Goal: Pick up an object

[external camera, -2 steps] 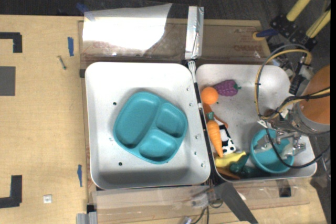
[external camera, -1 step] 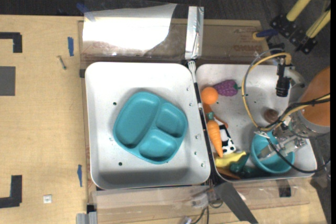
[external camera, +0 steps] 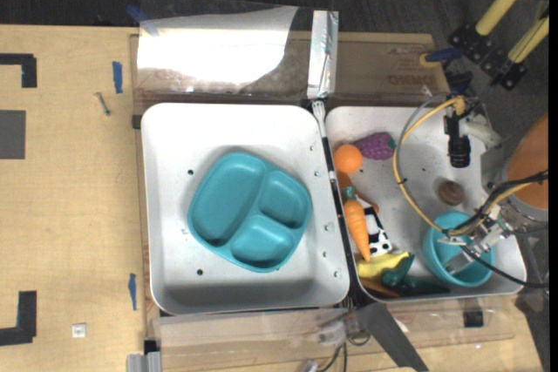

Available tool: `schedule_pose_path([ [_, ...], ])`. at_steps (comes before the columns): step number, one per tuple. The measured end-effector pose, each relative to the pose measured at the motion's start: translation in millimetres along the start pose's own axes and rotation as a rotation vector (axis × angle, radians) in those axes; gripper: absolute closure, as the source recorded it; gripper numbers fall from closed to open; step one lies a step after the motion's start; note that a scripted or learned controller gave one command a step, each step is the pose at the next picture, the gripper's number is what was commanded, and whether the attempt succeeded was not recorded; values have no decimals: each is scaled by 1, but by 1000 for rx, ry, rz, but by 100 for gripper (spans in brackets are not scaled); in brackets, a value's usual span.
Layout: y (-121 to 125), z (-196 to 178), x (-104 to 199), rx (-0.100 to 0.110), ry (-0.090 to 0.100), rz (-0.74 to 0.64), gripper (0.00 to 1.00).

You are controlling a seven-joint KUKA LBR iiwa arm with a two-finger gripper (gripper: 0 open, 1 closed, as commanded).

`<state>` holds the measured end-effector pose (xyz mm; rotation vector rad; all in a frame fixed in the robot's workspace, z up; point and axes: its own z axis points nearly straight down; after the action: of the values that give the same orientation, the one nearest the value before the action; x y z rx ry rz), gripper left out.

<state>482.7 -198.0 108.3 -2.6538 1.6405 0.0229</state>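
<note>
**A:** Where was the gripper [external camera: 478,241] at that moment?

**B:** Low in the right of the frame, over the right bin [external camera: 418,122]. It sat at the rim of a teal bowl [external camera: 458,259] in that bin's lower right corner, with wires and a yellow cable [external camera: 403,154] looping around it.

**A:** Was it pinching anything?

**B:** I could not tell. The tip was small and tangled with the cabling.

**A:** What else lay in that bin?

**B:** Along its left wall, from the top down: an orange ball [external camera: 348,158], a carrot [external camera: 357,228], a black-and-white toy [external camera: 377,240], then a yellow piece [external camera: 384,264] and a dark green one [external camera: 406,279] by the bottom edge. A purple bunch [external camera: 377,145] lay just beside the ball. A small brown disc [external camera: 451,189] lay above the bowl. All of them were left of the gripper or above it, apart from it.

**A:** And the left bin [external camera: 166,187]?

**B:** It held a teal divided plate [external camera: 251,209], sitting near its middle, well apart from the gripper.
</note>
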Motion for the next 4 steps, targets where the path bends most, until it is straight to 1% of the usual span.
schedule_pose_path([
  [1, 0, -2, -1, -1, 0, -322, 0],
  [2, -13, 14, -6, 0, 8, -782, 0],
  [3, -49, 17, 4, -6, 26, -832, 0],
  [4, -93, 19, -7, -13, 28, -901, 0],
])
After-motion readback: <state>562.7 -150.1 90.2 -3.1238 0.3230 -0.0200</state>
